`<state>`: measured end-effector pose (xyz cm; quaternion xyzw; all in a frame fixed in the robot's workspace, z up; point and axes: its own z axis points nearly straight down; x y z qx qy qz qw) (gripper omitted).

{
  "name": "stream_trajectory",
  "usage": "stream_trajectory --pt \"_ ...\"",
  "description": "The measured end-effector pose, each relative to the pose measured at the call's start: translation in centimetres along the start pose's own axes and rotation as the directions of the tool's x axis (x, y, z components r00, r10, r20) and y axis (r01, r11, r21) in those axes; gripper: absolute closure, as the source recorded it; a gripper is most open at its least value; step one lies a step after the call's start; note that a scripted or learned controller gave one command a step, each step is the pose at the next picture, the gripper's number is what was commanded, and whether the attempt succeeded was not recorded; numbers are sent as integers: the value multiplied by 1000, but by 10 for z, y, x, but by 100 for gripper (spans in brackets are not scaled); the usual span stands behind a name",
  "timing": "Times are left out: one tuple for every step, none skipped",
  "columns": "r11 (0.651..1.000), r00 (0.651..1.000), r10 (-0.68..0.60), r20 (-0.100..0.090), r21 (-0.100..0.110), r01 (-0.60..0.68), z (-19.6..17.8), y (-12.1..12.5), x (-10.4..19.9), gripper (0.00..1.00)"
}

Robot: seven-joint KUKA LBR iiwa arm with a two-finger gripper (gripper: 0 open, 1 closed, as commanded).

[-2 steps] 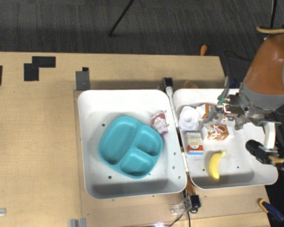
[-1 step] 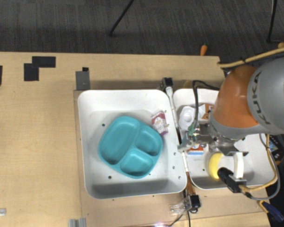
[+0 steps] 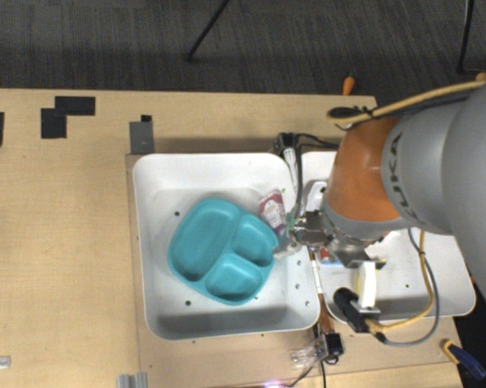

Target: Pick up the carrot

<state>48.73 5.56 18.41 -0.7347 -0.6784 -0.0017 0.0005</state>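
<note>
**Fig. Camera view, from above at a slant.** Bench w/ two white bins; left bin holds a teal divided plate, lying flat, and a small pink-red packet just beside the plate's upper-right edge, near the bin's right wall. Arm reaches in from the right; its orange band and wrist cover most of the right bin. Gripper sits low at the wall between the bins, approx. over the plate's right rim and just below the packet; claw state: cannot tell, wrist body and cabling hide it. Carrot: position cannot be told; no orange veg. is visible on the plate or the bare floor of the left bin, so it prob. lies under the wrist or in the covered part of the right bin (judgement).

**Step in hand (judged):** approach/descent for the grasp. To do it well: confirm the target is the carrot, not the packet or plate rim; keep clear of the dividing wall, which could block one side of the claw; align the claw across the carrot's short axis; close only once it straddles the carrot; lift straight up, w/o dragging the plate.
</note>
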Motion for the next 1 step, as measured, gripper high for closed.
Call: stream_trajectory --pt "926 925 -379 5 0 379 -1 8 -82 0"
